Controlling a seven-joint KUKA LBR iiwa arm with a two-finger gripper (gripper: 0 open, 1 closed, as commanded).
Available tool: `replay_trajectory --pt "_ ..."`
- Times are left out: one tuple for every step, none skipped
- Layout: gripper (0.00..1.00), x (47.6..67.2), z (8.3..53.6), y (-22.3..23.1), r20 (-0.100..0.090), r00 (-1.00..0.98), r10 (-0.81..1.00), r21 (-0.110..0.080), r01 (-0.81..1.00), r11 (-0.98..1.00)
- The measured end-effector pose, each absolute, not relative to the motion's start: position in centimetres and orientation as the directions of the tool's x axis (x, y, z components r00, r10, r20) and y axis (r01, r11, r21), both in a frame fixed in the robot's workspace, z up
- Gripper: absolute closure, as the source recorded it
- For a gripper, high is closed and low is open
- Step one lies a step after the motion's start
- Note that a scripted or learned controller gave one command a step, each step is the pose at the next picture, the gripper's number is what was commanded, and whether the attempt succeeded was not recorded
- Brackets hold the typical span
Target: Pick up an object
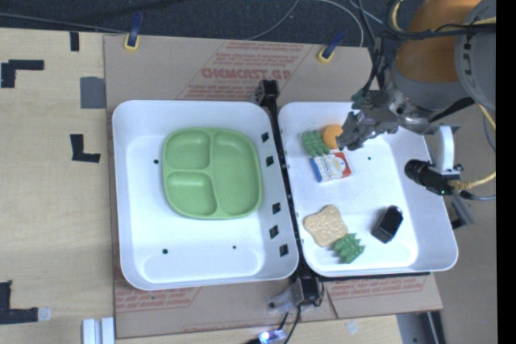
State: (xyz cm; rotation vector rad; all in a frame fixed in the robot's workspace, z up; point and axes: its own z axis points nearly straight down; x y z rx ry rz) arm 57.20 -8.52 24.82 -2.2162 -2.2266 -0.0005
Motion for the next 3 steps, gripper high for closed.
replay_trajectory --pt "1.0 58.5 25.2 -2.9 0.0 -0.005 1.0 -0.001 1.0 0.005" --pt "1.0 59.4 23.6 2.4 -0.001 -0.005 1.0 -0.003 1.0 0.005" --pt "1.0 61.0 22.5 6.6 -0.001 -0.004 1.0 -0.002 1.0 0.004"
